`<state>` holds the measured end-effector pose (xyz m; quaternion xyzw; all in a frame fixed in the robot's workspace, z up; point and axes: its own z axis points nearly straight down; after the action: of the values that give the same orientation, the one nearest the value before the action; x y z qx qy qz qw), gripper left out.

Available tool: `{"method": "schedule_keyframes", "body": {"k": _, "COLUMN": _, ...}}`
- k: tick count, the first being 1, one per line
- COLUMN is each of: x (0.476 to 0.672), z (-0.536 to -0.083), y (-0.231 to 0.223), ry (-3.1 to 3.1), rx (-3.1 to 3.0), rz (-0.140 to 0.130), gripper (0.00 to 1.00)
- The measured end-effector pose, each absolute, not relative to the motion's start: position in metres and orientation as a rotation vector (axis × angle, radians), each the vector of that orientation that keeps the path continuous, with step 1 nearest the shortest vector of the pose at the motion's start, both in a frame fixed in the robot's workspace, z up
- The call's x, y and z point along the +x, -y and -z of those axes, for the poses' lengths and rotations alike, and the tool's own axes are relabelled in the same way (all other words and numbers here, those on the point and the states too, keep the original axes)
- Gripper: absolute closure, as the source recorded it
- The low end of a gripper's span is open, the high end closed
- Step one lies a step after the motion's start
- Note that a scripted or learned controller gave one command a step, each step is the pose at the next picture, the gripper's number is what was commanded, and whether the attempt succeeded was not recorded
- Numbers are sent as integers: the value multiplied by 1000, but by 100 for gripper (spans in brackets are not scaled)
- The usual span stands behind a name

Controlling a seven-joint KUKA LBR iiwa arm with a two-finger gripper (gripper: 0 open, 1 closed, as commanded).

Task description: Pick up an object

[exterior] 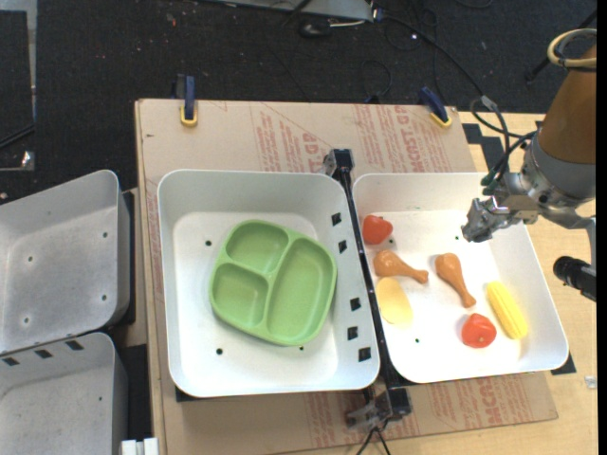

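The right bin (531,363) holds several toy foods: a red tomato (377,228) at the upper left, a drumstick (399,267), a second drumstick (455,279), a pale yellow piece (395,302), a red piece (478,331) and a yellow corn cob (507,310). My gripper (479,223) hangs over the bin's upper right part, above and right of the second drumstick, apart from all the food. Nothing shows between its fingers.
The left bin (180,254) holds a green divided plate (273,282). A black divider (358,254) runs between the bins. White trays (57,254) lie off the bench to the left. Clamps (189,100) grip the board's far edge.
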<state>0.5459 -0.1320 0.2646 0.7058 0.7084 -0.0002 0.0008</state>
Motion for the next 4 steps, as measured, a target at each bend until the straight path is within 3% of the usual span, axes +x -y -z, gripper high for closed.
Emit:
{"method": "schedule_keyframes", "body": {"k": 1, "x": 547, "z": -272, "y": 132, "ry": -2227, "rx": 2220, "rz": 5, "gripper": 100}}
{"method": "schedule_keyframes", "body": {"k": 3, "x": 584, "z": -255, "y": 19, "ry": -2234, "rx": 2215, "rz": 5, "gripper": 100}}
{"method": "schedule_keyframes", "body": {"k": 4, "x": 586, "z": -240, "y": -29, "ry": -2234, "rx": 2216, "rz": 8, "gripper": 100}}
